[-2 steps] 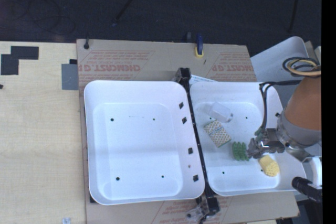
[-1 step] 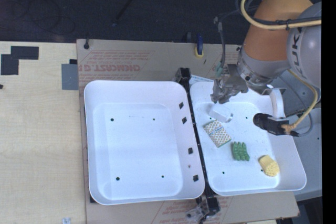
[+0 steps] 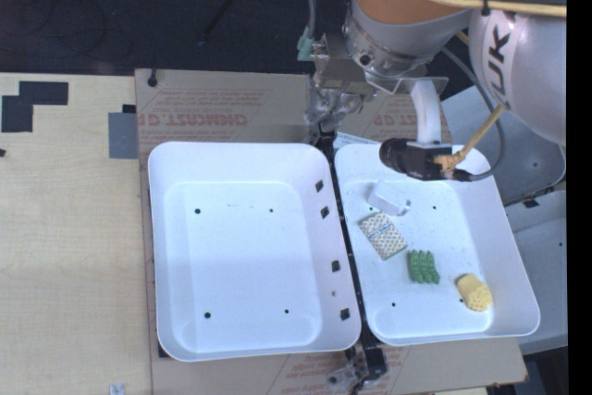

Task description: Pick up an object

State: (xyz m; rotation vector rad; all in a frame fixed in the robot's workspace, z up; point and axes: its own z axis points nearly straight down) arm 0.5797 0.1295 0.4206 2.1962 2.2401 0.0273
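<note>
Pale wooden counter lies open at left. Brown cardboard sheet carries red print, upside down and unreadable.

Left shallow white bin: bare floor.

Claw hangs over the far end of the seam between the bins. Whether it is apart or together, I cannot tell.

Right shallow white bin holds four things, all apart:
- small clear plastic piece
- white dotted block
- green studded block
- yellow lumpy piece

Grey arm shows "UK".
</note>
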